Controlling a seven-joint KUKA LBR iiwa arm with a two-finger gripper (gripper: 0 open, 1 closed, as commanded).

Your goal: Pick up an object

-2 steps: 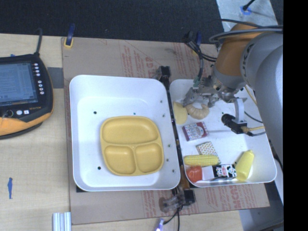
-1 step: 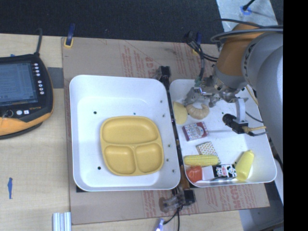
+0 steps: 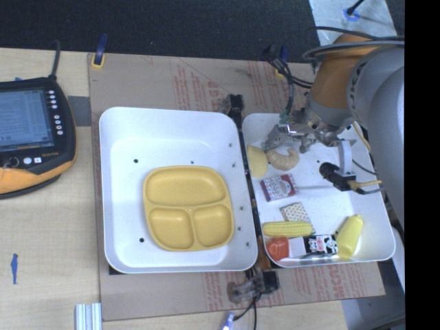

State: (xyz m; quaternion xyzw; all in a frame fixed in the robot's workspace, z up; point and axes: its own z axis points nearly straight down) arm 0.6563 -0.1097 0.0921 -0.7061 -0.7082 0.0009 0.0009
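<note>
Camera view, upper right of frame: my pincer hangs over a curled pastry in the right bin; whether it's gripping, I cannot tell.

We see a light wooden desk with a brown cardboard sheet laid over its middle and right part. Two shallow white bins sit directly on that sheet, side by side and touching: the left bin and the right bin. Near the desk's left edge rests a teach pendant with an orange underside, well apart from the bins.
</note>
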